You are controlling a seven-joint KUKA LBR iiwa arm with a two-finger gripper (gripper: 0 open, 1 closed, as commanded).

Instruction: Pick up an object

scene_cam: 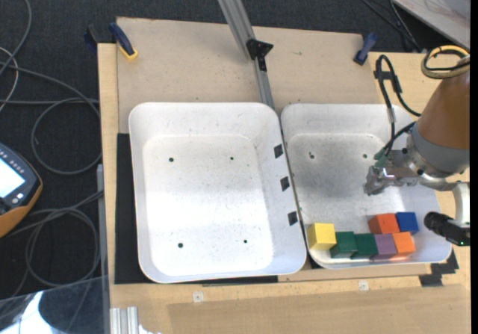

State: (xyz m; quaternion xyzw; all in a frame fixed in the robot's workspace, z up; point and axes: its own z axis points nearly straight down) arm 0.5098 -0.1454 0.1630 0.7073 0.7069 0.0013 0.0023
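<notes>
Several small blocks lie along the front edge of the right bin (328,138): a yellow block (323,234), a dark green block (346,243), another green one (365,244), a purple block (385,245), an orange block (403,243), a red-orange block (385,223) and a blue block (406,221). My gripper (376,178) hangs over the right side of that bin, just behind the red-orange and blue blocks. I see nothing held in it.
The left bin (202,190) sits beside the right one. A slanted metal pole (239,19) rises from between the bins at the back. Blue clamps (124,41) hold the board's rear corners. Cables lie on the floor to the left.
</notes>
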